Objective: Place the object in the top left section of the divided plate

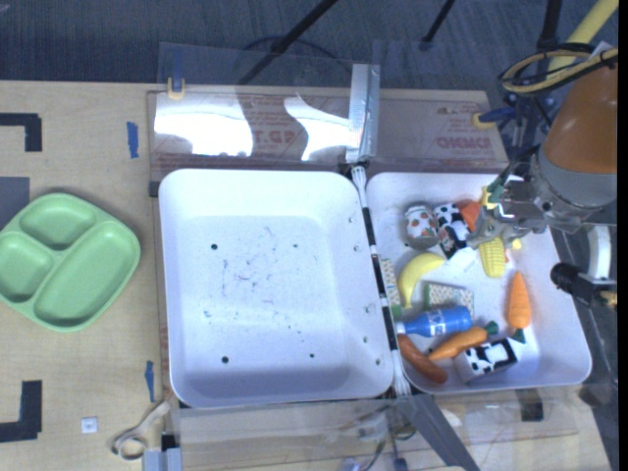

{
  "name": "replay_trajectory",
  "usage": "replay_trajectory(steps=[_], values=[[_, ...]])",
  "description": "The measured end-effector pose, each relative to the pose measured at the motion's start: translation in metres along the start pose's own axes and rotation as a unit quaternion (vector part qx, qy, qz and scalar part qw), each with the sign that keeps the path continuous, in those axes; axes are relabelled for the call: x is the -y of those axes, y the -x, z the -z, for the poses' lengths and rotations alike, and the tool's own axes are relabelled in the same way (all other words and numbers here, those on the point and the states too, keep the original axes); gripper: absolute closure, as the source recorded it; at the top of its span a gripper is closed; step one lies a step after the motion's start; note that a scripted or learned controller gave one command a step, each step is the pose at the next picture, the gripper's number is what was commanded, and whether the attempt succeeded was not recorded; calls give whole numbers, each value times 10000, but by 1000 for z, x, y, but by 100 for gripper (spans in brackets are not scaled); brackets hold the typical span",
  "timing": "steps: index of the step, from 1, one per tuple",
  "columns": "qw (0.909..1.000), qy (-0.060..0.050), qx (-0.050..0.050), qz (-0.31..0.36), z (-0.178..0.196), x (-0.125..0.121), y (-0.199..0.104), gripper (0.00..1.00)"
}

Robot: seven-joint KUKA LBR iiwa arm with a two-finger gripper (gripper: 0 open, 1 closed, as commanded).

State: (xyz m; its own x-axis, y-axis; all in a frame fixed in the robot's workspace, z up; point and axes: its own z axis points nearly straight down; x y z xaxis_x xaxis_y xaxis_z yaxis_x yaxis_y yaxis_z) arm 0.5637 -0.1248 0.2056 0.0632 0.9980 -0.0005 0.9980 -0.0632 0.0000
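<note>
Here the gripper (502,214) hovers just above the toy corn (493,256).

Green divided plate (67,260) on the bench.
It has three sections, lies flat, left of both bins.

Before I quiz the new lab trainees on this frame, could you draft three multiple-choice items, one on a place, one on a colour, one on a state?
1. Where is the divided plate?
A. on the bench left of both bins
B. in the right bin
C. in the left bin

2. What colour is the plate?
A. white
B. green
C. orange

3. What lies in the plate's sections?
A. a carrot
B. a blue bottle
C. nothing

Key:
1 A, it sits on the wooden bench beside the left bin.
2 B, it is light green.
3 C, all three sections are bare; the toys lie in the right bin.
</note>
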Motion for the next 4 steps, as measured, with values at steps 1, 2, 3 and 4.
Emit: replay_trajectory(steps=[1,2,3,4], values=[[9836,5,-2,1801,-75,35,90,100],[9672,26,11,2540,-119,-50,96,100],[9010,21,6,4338,-119,5,99,100],[8351,34,23,5501,-70,-30,96,100]])
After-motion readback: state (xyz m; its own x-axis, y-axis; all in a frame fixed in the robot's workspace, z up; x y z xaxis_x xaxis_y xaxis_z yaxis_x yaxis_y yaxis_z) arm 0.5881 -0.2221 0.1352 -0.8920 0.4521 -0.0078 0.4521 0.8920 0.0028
